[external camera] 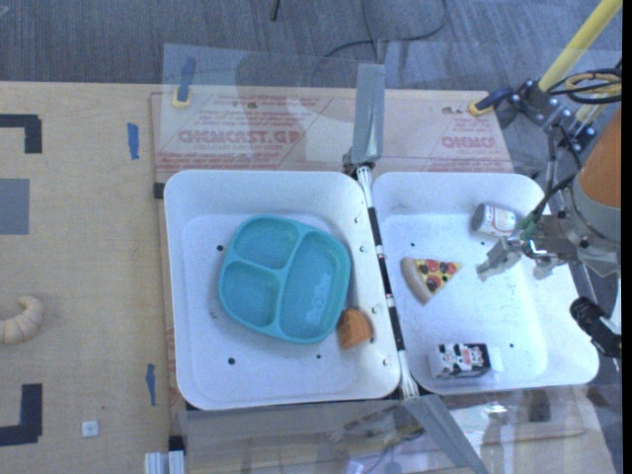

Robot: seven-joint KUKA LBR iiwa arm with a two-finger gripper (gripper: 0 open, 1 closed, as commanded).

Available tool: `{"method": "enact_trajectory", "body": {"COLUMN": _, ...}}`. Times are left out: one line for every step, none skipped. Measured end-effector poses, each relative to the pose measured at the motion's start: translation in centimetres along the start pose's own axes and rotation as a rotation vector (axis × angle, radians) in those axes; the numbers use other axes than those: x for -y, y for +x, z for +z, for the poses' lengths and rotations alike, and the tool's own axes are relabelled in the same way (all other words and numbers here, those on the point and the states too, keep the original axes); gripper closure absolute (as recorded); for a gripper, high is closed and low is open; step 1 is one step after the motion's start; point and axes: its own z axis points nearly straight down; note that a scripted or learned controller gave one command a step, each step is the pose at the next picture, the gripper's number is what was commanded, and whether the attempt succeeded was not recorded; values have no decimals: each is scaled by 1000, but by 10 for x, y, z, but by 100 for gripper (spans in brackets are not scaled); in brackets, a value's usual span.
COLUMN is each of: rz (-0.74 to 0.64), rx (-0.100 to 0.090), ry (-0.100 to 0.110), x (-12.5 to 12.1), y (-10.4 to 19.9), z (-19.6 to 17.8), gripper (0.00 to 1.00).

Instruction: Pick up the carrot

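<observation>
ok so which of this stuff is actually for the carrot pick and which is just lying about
For the job:
carrot, in the left bin beside the teal plate
gripper, over the right bin

Lying about:
teal divided plate
pizza slice toy
silver can
black and white carton
croissant on the bench

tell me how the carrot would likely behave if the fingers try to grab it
The carrot looks short and rounded, so it may roll or slip. It sits tight against the blue plate near the bin wall, so a grab is probably cramped.

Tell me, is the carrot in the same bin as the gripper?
No, the carrot lies in the left bin beside the teal plate, while the gripper hangs over the right bin.
</observation>
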Motion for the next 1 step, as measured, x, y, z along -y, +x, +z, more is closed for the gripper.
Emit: {"method": "enact_trajectory", "body": {"rz": -190, "rx": 0, "ry": 0, "x": 27, "y": 43, "z": 103, "gripper": 0}}
